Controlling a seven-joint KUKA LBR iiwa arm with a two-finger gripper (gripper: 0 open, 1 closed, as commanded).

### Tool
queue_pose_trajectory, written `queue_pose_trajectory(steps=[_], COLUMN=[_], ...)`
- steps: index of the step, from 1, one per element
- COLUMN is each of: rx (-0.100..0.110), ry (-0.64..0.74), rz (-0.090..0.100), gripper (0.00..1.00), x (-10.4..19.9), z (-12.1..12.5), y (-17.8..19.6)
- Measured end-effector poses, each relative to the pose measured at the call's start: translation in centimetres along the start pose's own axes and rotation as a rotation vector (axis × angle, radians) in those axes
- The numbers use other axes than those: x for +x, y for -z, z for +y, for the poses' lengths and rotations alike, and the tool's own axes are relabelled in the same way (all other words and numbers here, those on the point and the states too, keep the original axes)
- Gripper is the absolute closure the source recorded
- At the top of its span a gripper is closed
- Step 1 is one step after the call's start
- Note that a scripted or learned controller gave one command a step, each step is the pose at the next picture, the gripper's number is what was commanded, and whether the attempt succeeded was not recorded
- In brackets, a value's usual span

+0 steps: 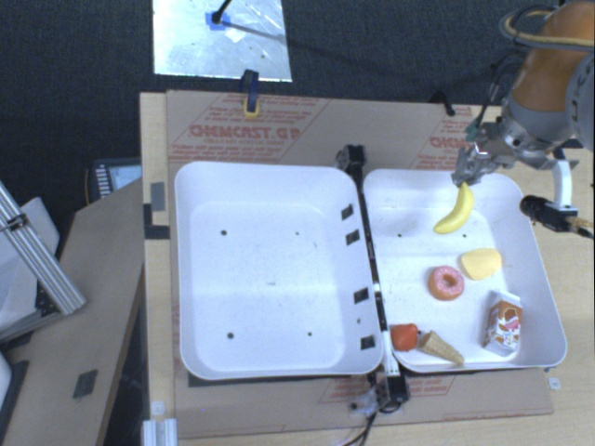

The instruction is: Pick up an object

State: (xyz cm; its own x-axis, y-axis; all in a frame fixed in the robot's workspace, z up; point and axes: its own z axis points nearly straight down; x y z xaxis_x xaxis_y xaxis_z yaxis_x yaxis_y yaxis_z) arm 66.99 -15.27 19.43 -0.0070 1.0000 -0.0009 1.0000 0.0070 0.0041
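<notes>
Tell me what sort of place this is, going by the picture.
Probably a robotics lab bench set up for grasping trials: a robot arm with its pincer over two shallow white bins, toy food such as a banana and a donut, and dark carpet around it.

The hand grips the top end of a banana hanging above the right bin.

Banana: yellow, curved, hanging near-upright by its top end from the gripper fingers, over the right bin's far side, lower tip left.
</notes>
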Motion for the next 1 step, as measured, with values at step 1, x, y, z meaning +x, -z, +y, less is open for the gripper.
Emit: queue_pose_trajectory(steps=[1], rx=[0.002], ry=[0.001], rz=[0.002], gripper=[1.0], x=[4.0], z=[-0.04], y=[-1.36])
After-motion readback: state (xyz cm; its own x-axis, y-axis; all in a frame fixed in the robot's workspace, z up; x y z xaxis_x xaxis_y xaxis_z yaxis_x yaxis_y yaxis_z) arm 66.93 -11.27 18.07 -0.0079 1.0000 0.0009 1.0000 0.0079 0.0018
